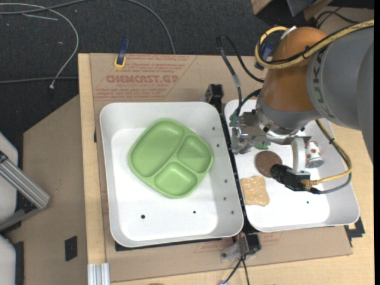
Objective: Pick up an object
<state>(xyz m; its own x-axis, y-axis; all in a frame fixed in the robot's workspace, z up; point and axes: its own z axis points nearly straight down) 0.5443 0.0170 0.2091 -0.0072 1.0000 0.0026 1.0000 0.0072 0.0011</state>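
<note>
Arm (338,64) reaches in from the right and bends down over the right bin (297,221). The orange band (291,70) sits above the wrist, roughly over that bin's far half. Hand (248,134) points down at the right bin's left wall, near the far corner and close to the seam between the bins. Can't tell whether the hand is open or closed, and nothing is visibly gripped.

Candidates in the right bin:
- brown disc (267,159), just beside the hand on the near side
- tan flat piece (255,190), nearer the camera, close to the disc
- small red-and-white item (313,154), to the right; its label is too small to read

Left bin (127,218) holds a green divided plate (171,157), three compartments, lying flat mid-bin.

Cardboard sheet (142,79) under the bins has red print, probably "CHEMCAST GP". The lines below it are illegible.
</note>
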